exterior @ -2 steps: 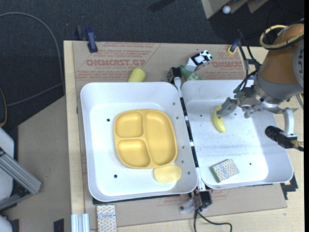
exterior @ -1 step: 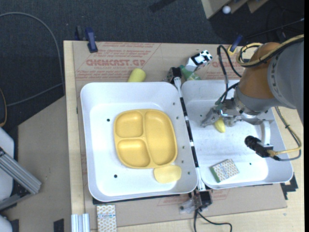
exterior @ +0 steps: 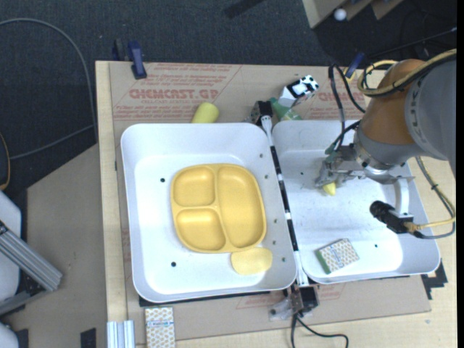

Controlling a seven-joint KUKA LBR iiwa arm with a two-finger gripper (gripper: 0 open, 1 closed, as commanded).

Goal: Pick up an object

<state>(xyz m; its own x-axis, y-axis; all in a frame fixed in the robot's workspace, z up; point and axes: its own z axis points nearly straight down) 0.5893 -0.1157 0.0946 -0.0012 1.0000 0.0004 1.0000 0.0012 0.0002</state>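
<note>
My gripper [exterior: 330,177] hangs low over the back left part of the right bin [exterior: 377,263]. A small yellow piece [exterior: 330,188] lies right at its tip, and whether it is gripped is hidden from this angle. A green-patterned flat packet [exterior: 338,255] rests near the right bin's front edge. In the left bin [exterior: 145,194] lies a yellow divided plate [exterior: 217,207], with a pale yellow disc [exterior: 251,260] just in front of it.
Behind the bins on the bench stand a yellow cylinder [exterior: 205,112] and a black-and-white object [exterior: 301,88] beside a green-and-black item [exterior: 270,112]. A blue clamp [exterior: 135,59] holds the bench's back left edge. The arm fills the right bin's back right.
</note>
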